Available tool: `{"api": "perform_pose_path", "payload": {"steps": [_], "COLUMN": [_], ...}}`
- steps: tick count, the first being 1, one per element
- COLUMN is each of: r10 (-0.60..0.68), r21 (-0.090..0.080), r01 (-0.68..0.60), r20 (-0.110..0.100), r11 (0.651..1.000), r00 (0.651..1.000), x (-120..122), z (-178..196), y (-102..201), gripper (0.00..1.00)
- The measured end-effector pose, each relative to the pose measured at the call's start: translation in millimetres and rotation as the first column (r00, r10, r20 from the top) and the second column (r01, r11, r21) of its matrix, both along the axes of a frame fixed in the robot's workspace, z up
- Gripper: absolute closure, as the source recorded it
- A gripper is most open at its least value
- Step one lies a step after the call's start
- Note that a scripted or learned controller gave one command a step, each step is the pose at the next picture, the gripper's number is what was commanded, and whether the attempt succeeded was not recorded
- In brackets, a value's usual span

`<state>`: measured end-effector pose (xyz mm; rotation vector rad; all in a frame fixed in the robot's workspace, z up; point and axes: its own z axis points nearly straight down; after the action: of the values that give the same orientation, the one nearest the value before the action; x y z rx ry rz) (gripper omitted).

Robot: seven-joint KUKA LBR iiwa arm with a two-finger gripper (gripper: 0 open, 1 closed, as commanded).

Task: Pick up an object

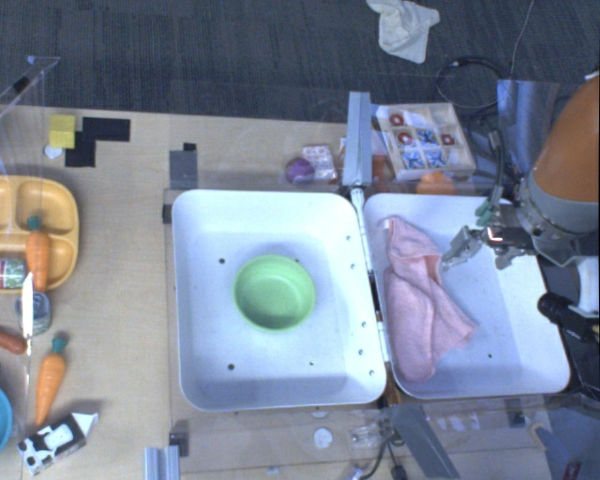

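Left bin (202, 375): white, dark specks on floor. Bowl (274, 292) in it: light green, plain. Right bin (525, 356): white. Cloth (422, 305): pale pink, unpatterned. Arm (567, 159): grey with orange band. Bench (122, 309): pale wood tone. Divided tray (52, 202): yellow. Toy carrots (49, 375): orange, green tops (one on tray, one on bench). Cow figure (56, 439): black-and-white patches. Block (62, 131): yellow, beside black shapes (103, 136). Box (427, 141): red and blue print on light ground. Rag (405, 26) on dark floor: off-white.
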<state>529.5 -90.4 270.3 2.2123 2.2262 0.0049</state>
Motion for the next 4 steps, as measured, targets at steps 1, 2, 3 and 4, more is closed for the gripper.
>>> {"api": "perform_pose_path", "payload": {"steps": [1,2,3,4], "r10": [0.036,0.128,0.156,0.159], "r21": [0.000,-0.003,-0.005,-0.003], "r01": [-0.036,-0.128,-0.156,-0.159], "r20": [-0.001,0.009,0.015,0.022], "r11": [0.999,0.992,0.988,0.987], "r00": [0.999,0.992,0.988,0.987], "x": [7,23,54,56], "z": [-79,-172,-177,-164], "y": [-23,-31,-9,-6], "gripper": [0.00,0.00,0.00,1.00]}}
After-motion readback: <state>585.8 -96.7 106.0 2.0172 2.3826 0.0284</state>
